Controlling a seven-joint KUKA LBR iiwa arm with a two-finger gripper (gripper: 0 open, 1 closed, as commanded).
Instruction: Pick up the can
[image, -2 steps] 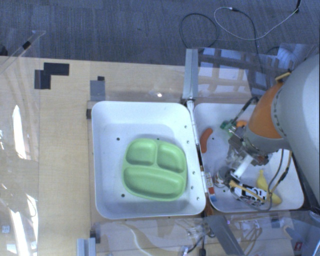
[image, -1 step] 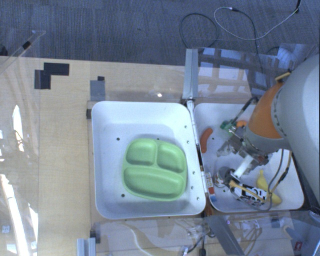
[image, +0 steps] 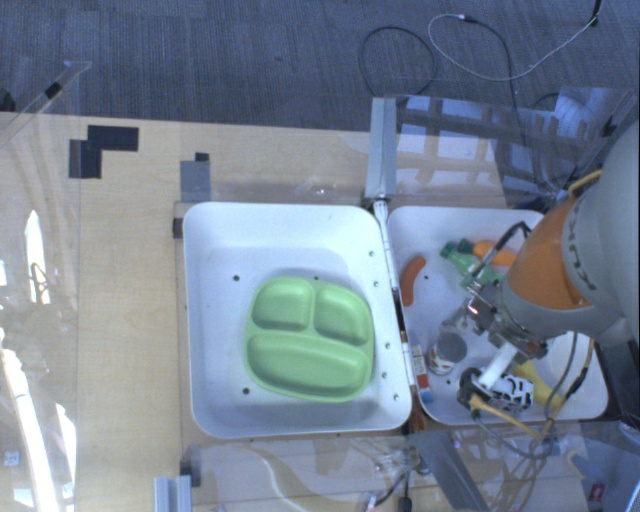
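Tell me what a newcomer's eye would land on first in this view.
The green divided tray stands out most, lying alone in the left bin. Next comes the big grey arm with its orange band, reaching in over the right bin. Below it lie a small clutter of things: the can upright near the bin's left wall, an orange-red sausage-shaped piece farther back, and a green item beside the arm.
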